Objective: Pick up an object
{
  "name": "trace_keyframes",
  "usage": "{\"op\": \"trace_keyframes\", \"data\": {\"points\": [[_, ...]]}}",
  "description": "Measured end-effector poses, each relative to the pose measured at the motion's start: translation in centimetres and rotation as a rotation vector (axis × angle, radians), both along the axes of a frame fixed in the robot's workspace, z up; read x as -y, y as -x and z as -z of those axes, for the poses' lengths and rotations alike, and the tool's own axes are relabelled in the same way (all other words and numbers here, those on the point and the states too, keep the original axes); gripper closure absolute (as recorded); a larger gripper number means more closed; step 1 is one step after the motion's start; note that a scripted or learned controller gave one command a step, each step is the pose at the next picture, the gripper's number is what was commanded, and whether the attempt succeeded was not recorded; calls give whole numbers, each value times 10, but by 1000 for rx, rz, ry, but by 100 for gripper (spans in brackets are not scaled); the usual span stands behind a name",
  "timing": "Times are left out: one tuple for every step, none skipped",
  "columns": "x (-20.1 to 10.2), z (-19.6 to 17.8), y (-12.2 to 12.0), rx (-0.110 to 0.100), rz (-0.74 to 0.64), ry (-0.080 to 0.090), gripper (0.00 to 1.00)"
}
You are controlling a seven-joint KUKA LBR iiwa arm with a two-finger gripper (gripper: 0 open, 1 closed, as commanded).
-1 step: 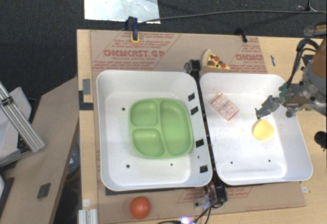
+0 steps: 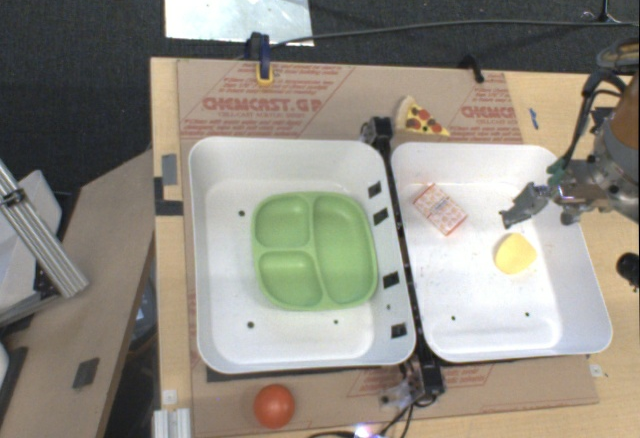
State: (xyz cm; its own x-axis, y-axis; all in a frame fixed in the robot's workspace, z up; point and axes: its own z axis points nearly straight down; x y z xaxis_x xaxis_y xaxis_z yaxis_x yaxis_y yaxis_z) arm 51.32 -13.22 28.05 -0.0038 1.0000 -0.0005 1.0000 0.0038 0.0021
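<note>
In the right bin (image 2: 560, 326), a round yellow piece (image 2: 515, 253) lies at the middle right and a small pink patterned packet (image 2: 440, 209) lies near the bin's upper left. My gripper (image 2: 542, 208) reaches in from the right and hovers just above the yellow piece, slightly up and to its right. Its fingers are spread open, one grey fingertip (image 2: 512, 215) pointing down-left, and nothing is between them. It touches neither object.
A green divided plate (image 2: 315, 251) lies in the left bin (image 2: 215, 326). A toy pizza slice (image 2: 423, 118) rests on the board behind the bins. An orange ball (image 2: 274, 406) sits in front of the left bin. Cables (image 2: 590, 116) hang by the arm.
</note>
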Motion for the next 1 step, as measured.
{"op": "trace_keyframes", "data": {"points": [[-2,61,4,-4,2,-1,0]]}}
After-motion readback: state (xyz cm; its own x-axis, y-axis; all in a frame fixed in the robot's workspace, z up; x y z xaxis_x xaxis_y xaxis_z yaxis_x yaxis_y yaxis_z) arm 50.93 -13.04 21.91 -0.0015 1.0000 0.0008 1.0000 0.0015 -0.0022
